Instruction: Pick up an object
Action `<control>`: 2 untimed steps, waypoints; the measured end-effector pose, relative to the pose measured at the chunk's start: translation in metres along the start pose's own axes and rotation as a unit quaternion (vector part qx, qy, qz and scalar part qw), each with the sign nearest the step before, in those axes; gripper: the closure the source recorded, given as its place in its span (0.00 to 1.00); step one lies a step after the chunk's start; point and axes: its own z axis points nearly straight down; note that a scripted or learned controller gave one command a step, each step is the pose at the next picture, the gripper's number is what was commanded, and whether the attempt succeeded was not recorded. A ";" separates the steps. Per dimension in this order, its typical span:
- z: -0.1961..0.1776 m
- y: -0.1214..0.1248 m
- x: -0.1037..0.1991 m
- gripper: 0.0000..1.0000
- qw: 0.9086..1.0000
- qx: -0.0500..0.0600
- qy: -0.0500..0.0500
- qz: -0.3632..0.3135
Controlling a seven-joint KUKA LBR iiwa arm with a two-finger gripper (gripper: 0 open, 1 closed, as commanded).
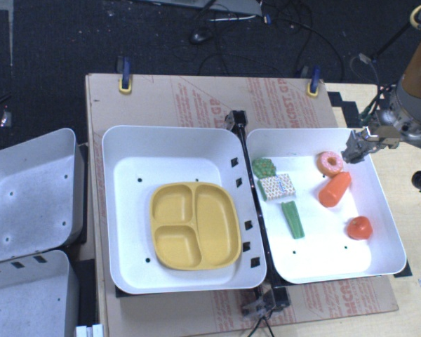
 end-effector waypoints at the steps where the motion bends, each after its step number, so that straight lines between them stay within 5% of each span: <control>1: 0.015 -0.003 0.049 1.00 1.000 0.002 0.001 -0.002; 2: 0.012 0.005 0.100 1.00 1.000 0.001 0.001 -0.003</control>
